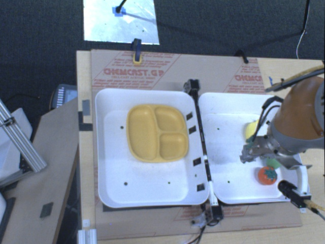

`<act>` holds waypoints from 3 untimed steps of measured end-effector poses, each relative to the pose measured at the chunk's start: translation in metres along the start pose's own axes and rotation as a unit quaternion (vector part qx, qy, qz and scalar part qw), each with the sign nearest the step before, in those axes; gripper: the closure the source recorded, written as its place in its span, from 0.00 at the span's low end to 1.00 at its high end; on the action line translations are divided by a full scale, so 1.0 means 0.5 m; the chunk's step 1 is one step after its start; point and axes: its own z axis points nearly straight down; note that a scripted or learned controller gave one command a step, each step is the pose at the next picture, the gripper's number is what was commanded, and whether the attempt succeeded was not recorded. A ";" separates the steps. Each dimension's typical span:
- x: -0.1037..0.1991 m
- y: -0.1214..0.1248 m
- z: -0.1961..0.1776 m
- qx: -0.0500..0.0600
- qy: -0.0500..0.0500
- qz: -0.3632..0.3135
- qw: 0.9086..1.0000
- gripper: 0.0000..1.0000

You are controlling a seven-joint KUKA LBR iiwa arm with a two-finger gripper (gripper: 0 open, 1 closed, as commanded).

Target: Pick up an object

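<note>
Two shallow white bins sit side by side on the bench. The left bin holds a yellow plate with three compartments; it lies flat near the middle of the bin, a little toward the back.

The arm comes in from the right and stands over the right bin. Its orange band is seen above the grey wrist. The gripper hangs low over the right half of this bin, with its dark metal end pointing toward the bin floor. From this angle the wrist covers most of the tool, so I cannot tell if it is wide or narrow, and nothing is seen held in it.

Three small things lie in the right bin, all close to the gripper. A yellow object is just behind the gripper, partly hidden by the arm and its cables. An orange ball with a small green top lies just in front and to the right of the gripper, on the bin floor, apart from the tool. A green piece shows between the ball and the wrist; its shape is not clear.
</note>
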 end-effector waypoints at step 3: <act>0.118 0.026 -0.176 0.002 0.001 -0.005 1.000 1.00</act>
